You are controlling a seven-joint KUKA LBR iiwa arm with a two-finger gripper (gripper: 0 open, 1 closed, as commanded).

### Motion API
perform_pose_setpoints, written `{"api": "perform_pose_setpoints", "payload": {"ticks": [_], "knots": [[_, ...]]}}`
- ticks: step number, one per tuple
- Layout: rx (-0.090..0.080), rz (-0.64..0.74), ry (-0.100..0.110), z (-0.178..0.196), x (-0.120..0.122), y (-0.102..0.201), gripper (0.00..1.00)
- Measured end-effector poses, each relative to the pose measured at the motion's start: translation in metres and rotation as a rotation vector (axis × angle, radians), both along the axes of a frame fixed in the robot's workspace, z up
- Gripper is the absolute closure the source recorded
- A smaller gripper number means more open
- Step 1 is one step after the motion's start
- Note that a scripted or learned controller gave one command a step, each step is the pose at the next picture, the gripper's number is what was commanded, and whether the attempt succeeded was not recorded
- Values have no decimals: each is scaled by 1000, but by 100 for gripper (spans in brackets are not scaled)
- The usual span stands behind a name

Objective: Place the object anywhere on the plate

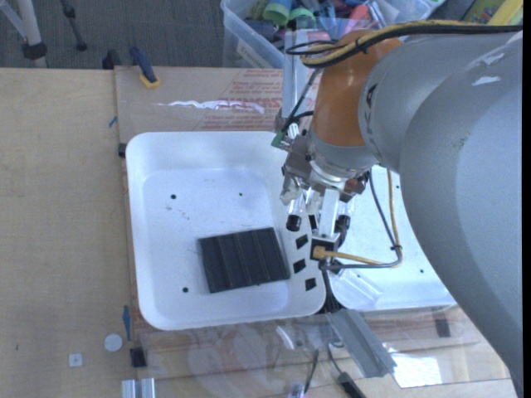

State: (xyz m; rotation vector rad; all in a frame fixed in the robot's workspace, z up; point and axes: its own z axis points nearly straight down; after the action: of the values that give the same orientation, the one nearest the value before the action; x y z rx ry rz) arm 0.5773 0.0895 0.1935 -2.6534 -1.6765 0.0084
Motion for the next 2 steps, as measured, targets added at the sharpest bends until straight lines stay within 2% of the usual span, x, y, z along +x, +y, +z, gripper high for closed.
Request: {"api": "perform_pose_setpoints", "payload": {"ticks": [1, 2], "knots": [[-1, -105, -5, 30, 43, 98, 100], [0, -34, -3, 80, -10, 136, 100]]}}
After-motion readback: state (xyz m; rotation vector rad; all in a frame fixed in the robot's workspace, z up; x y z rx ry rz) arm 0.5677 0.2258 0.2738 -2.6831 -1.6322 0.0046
